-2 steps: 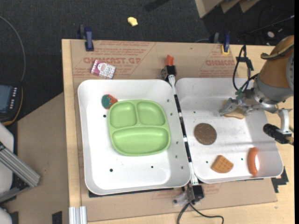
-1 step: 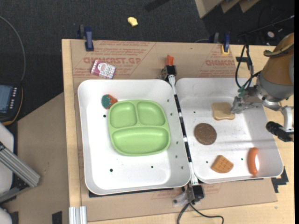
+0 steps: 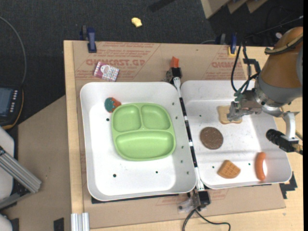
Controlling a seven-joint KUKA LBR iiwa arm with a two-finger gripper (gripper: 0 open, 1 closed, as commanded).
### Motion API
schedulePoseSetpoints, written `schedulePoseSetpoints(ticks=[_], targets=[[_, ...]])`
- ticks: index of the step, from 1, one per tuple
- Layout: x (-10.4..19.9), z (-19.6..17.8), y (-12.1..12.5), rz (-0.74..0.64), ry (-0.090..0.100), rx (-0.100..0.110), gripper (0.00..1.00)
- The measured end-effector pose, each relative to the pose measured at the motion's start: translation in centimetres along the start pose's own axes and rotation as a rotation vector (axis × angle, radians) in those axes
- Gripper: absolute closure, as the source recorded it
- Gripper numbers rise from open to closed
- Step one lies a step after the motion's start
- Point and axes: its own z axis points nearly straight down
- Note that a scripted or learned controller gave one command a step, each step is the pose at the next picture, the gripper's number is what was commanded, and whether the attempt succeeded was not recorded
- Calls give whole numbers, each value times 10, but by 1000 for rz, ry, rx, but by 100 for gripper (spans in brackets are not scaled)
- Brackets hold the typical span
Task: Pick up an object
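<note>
While poised low over the right bin (image 3: 240, 91) near its far edge, hand (image 3: 234, 113) touching or just above a tan, flat piece (image 3: 224, 116), which pokes out toward the bin divider; finger spread impossible to tell. Nearby toward the bench's near edge: brown disc (image 3: 211, 137), waffle piece (image 3: 228, 169), orange sausage (image 3: 260, 165). Green tray (image 3: 143, 131) in left bin.

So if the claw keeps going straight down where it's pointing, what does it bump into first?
Most likely the tan, bread-like piece in the right bin. The claw points down right at its edge and looks very close to it, though a single slanted view can't show whether they already touch.
</note>
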Motion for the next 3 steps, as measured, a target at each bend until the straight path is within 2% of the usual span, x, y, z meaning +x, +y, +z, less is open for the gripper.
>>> schedulePoseSetpoints(ticks=[1,2,3], targets=[[-5,4,0,6,-3,3,0],[-61,85,26,11,-5,-1,0],[3,83,69,-1,-3,-4,0]])
